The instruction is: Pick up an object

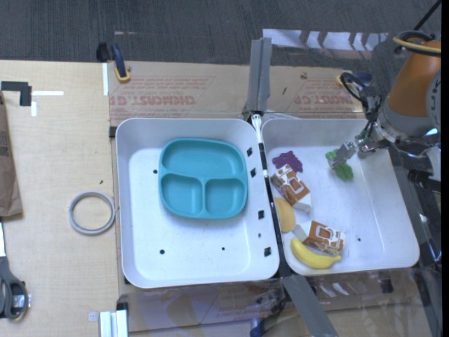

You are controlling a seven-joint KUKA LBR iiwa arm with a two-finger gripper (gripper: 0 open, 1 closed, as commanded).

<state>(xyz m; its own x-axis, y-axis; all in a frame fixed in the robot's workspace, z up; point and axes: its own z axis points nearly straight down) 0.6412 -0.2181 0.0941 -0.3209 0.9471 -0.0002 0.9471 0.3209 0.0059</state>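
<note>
My gripper [348, 150] reaches into the right bin [393, 216] from the right, near its back. A small green object [342, 168] lies right at the gripper's tip, touching or just under it; whether it is gripped is unclear. Further left in the same bin are a purple bunch [287, 161], a brown-and-white snack packet [291, 186], a yellow round piece [284, 215], a second snack packet [324, 236] and a yellow banana [313, 255].
The left bin [140, 244] holds a teal divided plate [203, 177]. A roll of tape [92, 212] lies on the wooden bench to the left. A grey divider post [259, 76] stands behind the seam between the bins.
</note>
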